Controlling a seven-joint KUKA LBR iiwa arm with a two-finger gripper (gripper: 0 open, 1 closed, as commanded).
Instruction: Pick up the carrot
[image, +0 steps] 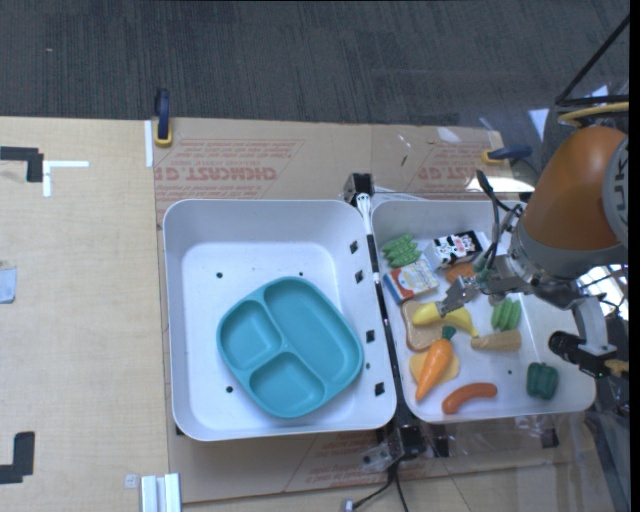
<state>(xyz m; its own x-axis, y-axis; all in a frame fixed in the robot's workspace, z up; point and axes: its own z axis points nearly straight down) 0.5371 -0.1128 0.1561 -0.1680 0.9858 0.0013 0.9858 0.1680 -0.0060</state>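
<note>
Hovering over the right bin (570, 400), gripper (462, 296) above the toy food — carrot (433, 368) not yet grasped.

Carrot lies in the right bin's near-left part, tip toward the near edge, leaf end toward the middle, resting on what looks like a bread slice (447, 368). It is crowded: yellow banana-like piece (440, 315) just beyond it, red sausage (469, 397) just beside it toward the near edge. Arm enters from the right, orange band (575, 190) high over the bin's far-right corner, wrist angled down and left. Gripper sits near the banana piece, short of the carrot — nothing visible between the fingers, and whether they stand wide or narrow cannot be told at this slant. Left bin (190, 330) holds the teal divided plate (290, 345). Judgement: approach step; tight neighbours risk a wrong pick.
</note>
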